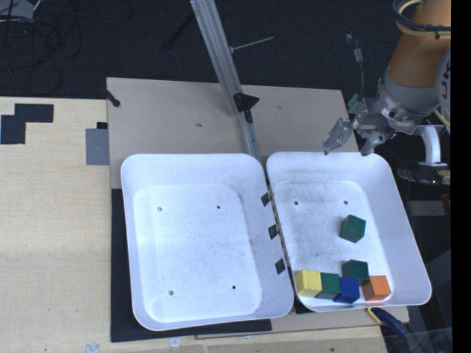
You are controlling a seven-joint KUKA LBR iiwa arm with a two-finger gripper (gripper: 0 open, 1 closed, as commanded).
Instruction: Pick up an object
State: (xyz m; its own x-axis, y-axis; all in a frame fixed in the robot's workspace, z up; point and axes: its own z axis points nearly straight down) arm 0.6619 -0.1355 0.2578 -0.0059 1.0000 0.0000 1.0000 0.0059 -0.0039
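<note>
Overhead, the arm hangs at the far right corner of the right bin, its gripper poised just past the bin's far rim with nothing between the fingers. The two fingers stand apart, one reaching left, the other nearer the wrist. All the blocks lie well away toward the near end of that bin: a dark green block sits alone mid-bin, while a yellow block, a blue block, an orange block and two more green ones crowd the near wall. The left bin holds no blocks.

Risk looks highest in the cluster, where pieces touch each other and the sloping wall; fingers coming down there would likely land on a neighbour, or push a block up the slope instead of closing round it. The lone green block seems the safer target, though it sits turned at an angle, so a poorly aligned grip could squeeze its corners and let it twist free.
</note>
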